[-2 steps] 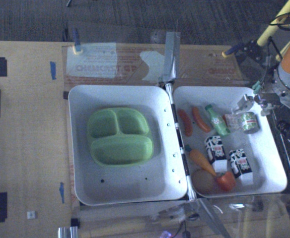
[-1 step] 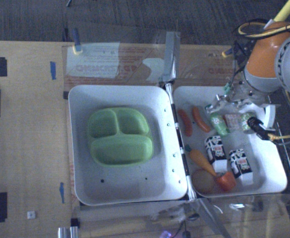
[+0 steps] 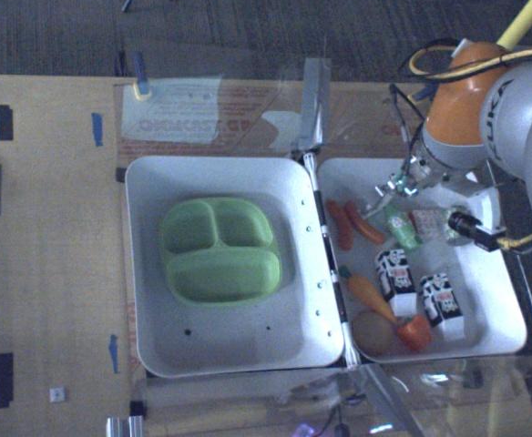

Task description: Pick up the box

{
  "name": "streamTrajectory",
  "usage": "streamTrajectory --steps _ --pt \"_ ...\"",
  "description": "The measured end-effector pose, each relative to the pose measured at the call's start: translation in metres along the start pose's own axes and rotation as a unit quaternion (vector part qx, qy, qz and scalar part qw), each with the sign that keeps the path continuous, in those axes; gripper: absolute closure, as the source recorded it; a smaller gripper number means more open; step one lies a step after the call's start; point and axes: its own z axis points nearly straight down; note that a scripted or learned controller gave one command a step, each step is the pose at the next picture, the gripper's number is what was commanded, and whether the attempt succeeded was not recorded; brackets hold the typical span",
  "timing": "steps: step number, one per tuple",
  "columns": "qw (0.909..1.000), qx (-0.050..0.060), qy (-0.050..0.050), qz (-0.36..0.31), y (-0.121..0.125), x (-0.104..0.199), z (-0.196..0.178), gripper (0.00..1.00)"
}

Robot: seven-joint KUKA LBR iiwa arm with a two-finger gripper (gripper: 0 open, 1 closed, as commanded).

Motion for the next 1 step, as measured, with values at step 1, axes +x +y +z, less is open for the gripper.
streamTrajectory --steps 1 --pt "1.0000 -0.004 -0.002 0.000 0.0020 -0.0002 -0.0111 1.00"
